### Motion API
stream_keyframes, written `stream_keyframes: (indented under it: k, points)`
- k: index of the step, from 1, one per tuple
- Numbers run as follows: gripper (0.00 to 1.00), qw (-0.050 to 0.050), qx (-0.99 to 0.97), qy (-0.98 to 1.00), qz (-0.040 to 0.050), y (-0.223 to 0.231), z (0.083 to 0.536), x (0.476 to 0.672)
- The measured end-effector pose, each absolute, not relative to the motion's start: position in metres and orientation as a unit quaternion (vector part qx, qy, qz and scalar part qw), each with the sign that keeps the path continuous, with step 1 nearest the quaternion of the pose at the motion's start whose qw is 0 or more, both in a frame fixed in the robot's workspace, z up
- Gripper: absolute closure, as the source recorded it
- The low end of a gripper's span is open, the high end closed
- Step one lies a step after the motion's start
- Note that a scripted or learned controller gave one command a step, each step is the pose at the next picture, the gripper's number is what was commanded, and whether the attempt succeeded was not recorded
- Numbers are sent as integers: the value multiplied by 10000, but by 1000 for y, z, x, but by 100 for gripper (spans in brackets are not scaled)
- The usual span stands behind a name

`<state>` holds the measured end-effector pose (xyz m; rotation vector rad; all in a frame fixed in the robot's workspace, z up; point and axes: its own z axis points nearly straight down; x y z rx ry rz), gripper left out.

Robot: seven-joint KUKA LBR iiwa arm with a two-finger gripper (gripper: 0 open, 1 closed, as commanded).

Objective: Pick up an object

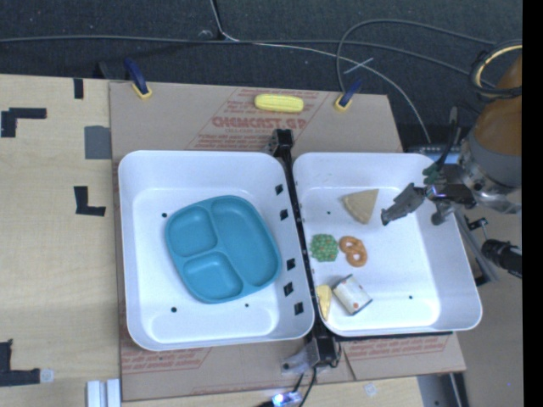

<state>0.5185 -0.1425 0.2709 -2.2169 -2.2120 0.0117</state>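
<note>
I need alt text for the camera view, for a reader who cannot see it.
A robot gripper hangs over the right bin, near a tan wedge, a green lump, a pretzel and a small can. The left bin holds a blue divided plate.

Both bins (153, 253) were plain white. The divided plate (222, 248) in the left one was light blue. In the right bin lay a tan wedge (362, 205), a green clump (323, 247), an orange-brown pretzel (353, 250) and a white can (351, 296). A yellow corn cob (278, 103) lay on brown cardboard (195, 117) with red lettering, at the counter's far edge.
</note>
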Motion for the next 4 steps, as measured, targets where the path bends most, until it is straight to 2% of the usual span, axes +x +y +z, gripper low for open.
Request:
stream_keyframes:
  k: [1,4]
  points:
    - [0,4,-7068,-7074,6,-142,277,520]
    - [0,23,-7069,-7073,18,-126,137,513]
